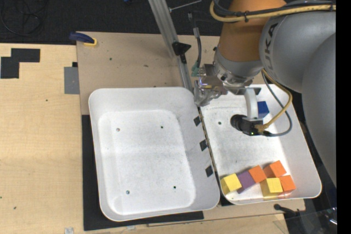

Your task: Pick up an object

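Orange blocks (277, 167): we count three in the cluster at the near end of the right bin (236, 148), one mid-cluster and two at its right end.
Yellow blocks (231, 182): we see two in the same cluster, one at its left end and one further right, touching orange neighbours.
Purple block (245, 183): wedged between the left yellow one and the middle orange one.
Blue block (263, 108): alone at the far end of that bin, well apart from the cluster and partly hidden by the robot.
Hand (205, 90): over the far left corner of the right bin, beside the rim it shares with the other bin; we cannot tell whether it is wide or narrow.
Arm (296, 46): grey with an orange band (249, 19), reaching in from the right above the right bin.
Left bin (142, 161): white, just beside the right bin, with black clips (203, 144) along the seam.
Surface (126, 57): pale wood, with a slanted metal rail (162, 13) rising behind the bins and a blue and yellow clamp (82, 38) at its far left corner.
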You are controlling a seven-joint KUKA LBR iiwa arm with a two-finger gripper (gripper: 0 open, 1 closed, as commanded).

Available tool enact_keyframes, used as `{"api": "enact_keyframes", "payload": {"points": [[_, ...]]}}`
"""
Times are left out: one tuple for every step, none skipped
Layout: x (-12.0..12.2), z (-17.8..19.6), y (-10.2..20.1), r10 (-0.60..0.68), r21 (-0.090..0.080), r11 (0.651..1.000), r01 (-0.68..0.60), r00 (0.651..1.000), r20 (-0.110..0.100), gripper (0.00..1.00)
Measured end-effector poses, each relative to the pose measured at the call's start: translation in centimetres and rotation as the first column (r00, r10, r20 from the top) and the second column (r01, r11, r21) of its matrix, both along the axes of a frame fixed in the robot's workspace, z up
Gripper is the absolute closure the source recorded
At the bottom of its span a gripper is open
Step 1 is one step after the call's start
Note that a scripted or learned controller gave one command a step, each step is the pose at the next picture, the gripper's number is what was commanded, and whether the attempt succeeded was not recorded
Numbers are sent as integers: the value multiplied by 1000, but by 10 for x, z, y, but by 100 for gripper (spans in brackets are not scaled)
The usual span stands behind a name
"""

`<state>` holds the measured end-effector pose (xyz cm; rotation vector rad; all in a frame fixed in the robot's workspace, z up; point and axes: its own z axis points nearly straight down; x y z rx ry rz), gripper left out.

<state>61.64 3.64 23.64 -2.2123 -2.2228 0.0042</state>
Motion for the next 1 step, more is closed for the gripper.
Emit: {"api": "enact_keyframes", "payload": {"points": [[12,-11,55,-1,0,1000,1,1000,3,100]]}}
